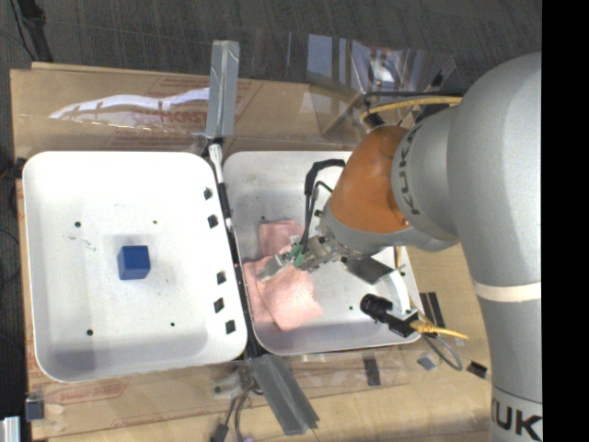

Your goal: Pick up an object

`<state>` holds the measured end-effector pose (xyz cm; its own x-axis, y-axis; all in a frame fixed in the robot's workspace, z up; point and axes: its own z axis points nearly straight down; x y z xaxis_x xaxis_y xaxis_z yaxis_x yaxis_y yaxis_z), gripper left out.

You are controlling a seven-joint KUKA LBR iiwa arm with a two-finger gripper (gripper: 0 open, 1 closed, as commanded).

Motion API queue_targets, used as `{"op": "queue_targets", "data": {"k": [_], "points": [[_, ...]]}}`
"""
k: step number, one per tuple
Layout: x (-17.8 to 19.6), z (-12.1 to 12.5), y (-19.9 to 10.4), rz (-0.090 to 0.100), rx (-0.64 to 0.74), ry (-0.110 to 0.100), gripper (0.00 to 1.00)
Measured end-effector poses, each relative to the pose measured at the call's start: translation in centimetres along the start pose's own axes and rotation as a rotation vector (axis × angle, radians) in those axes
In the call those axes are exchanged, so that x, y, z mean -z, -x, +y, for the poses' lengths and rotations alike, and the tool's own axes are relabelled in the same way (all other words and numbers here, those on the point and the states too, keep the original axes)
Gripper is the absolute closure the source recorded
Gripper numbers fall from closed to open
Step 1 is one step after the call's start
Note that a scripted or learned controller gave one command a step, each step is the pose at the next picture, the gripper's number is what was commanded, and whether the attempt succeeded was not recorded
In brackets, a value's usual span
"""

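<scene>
A small blue cube [134, 261] lies in the left white bin [55, 191], left of its middle. A crumpled pink cloth [283, 288] lies in the right white bin [267, 168], against its left wall. My gripper [296, 258] reaches in from the right and sits low over the cloth's upper part, touching or nearly touching it. The bulky grey and orange wrist hides much of the right bin behind it.
A row of black clips [221, 247] runs along the divider between the two bins. Cardboard [110, 109] backs the bench beyond the bins. Grey tape strips [281, 394] lie at the front edge below the bins.
</scene>
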<state>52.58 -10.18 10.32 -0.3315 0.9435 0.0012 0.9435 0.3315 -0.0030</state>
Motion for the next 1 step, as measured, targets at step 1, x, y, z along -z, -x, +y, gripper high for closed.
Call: {"op": "queue_targets", "data": {"k": [1], "points": [[-1.09, 4.41, 1.92, 0.0, -0.162, 0.001, 0.0]]}}
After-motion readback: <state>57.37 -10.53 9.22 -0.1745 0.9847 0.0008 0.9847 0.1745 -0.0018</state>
